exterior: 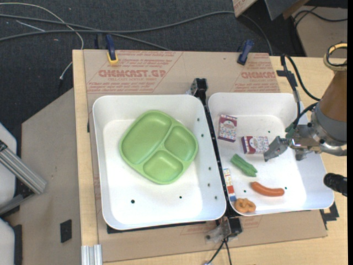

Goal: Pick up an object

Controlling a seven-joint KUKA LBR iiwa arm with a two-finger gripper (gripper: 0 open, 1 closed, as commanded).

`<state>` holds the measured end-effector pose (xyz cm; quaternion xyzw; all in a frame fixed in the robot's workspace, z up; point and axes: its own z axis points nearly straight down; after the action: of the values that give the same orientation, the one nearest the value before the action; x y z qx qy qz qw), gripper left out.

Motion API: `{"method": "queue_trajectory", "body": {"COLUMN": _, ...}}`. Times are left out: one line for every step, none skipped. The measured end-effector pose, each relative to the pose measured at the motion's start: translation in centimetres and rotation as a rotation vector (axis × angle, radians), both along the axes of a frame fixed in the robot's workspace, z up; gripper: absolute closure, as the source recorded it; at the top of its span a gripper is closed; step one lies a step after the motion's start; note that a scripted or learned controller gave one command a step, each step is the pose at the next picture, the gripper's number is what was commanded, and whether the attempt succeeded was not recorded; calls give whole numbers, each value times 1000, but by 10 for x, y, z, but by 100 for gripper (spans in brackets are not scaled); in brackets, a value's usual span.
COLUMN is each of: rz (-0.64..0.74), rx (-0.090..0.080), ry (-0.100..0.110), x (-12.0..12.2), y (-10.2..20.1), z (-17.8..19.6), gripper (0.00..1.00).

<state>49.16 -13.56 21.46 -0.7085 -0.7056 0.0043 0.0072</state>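
Dark carpet with loose cables ran behind the bench, which had a printed cardboard sheet clamped on top and two shallow white bins sitting side by side on it. So the left bin just had a green divided plate lying roughly in its middle, turned a bit diagonal.

All the small stuff was in the right bin: a little carton near the bin's far left part, a second small carton just beside the pincer, a green pepper-looking piece around the middle, an orange hot dog toward the near edge, and a tan pastry thing in the near left corner. A thin striped stick lay along the left wall.

As for the arm, it came in over the right edge of the right bin, wrist tilted down and toward the left. The pincer sat low, right next to the second carton, with nothing visibly between its fingers. Honestly couldn't tell if the fingers were apart or together from this angle.
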Motion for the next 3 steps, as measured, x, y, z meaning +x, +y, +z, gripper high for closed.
{"method": "queue_trajectory", "body": {"rz": 4, "rx": -2, "ry": -14, "x": 3, "y": 1, "z": 7, "gripper": 0}}
{"method": "queue_trajectory", "body": {"rz": 4, "rx": 0, "ry": -10, "x": 4, "y": 11, "z": -49, "gripper": 0}}
{"method": "queue_trajectory", "body": {"rz": 4, "rx": -1, "ry": -12, "x": -1, "y": 12, "z": -91, "gripper": 0}}
